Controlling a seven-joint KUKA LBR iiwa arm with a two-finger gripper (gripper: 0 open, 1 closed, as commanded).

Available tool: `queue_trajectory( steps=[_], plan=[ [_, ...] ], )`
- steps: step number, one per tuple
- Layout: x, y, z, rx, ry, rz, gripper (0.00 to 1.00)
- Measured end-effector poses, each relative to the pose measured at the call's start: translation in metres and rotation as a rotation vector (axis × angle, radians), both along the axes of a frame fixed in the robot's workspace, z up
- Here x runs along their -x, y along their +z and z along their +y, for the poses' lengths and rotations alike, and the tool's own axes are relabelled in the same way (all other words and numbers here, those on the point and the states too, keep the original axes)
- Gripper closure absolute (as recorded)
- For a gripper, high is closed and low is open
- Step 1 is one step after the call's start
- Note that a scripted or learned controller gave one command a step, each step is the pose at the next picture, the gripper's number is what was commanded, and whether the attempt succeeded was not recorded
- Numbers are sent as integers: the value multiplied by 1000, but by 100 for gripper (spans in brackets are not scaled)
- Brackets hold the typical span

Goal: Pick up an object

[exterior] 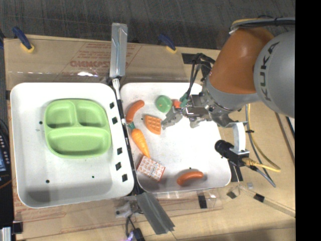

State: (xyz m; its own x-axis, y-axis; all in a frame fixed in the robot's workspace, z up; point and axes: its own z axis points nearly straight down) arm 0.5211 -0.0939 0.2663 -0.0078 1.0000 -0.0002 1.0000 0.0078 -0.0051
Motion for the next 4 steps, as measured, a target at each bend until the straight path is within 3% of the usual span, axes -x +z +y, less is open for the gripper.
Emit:
queue_trajectory(
  steps=[1, 2, 3, 4],
  plan=[
    [-12, -75, 72, 0, 3, 2, 0],
    [4, -77, 92, 0, -143, 3, 0],
    [-11, -76, 49, 0, -122, -2, 0],
    [-18, -176, -5, -1, -58, -1, 0]
  ],
)
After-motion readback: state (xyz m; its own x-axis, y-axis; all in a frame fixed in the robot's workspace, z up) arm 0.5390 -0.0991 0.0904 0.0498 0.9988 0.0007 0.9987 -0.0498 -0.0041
